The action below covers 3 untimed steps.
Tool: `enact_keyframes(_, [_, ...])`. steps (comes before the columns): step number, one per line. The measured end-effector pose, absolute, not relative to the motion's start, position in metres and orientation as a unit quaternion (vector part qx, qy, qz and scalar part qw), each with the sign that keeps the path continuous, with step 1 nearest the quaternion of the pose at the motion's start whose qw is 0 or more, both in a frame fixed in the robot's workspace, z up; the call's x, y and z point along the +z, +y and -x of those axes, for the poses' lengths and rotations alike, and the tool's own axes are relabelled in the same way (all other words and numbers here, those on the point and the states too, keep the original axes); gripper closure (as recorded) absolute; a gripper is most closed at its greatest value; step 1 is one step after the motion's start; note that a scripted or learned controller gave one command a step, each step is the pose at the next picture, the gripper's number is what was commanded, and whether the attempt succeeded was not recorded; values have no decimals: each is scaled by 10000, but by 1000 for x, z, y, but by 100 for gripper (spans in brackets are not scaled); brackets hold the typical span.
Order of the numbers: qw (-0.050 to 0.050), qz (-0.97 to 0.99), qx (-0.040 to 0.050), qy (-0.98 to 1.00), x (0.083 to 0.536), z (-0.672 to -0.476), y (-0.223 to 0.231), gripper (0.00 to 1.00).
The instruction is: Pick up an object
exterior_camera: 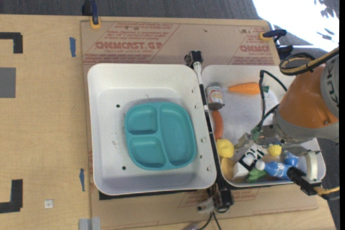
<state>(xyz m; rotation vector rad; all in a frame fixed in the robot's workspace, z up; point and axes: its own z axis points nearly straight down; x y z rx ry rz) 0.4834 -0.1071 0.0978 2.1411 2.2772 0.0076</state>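
Camera view: fingers point(252, 154), spread I cannot tell, hover over small mixed plastic toys point(269, 167); rounded yellow plastic toy point(225, 148) just left.

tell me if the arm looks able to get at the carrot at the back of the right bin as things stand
Probably yes. The carrot lies by itself on bare floor at the back of the right bin, with nothing on top of it. The gripper is low over the toy pile nearer the front, so it would need to shift back.

An orange plastic carrot point(246, 89) lies flat along the far wall of the right white bin point(243, 71); nearer, small yellow, blue, possibly green toys point(269, 165) cluster.
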Motion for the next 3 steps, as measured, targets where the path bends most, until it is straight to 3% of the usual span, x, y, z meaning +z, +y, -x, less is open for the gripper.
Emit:
enact_keyframes(1, [30, -6113, 9, 7914, 87, -481, -106, 0])
enact_keyframes(2, [28, -7372, 19, 6757, 86, -481, -100, 0])
enact_keyframes(3, [52, -7376, 27, 6752, 97, -482, -101, 100])
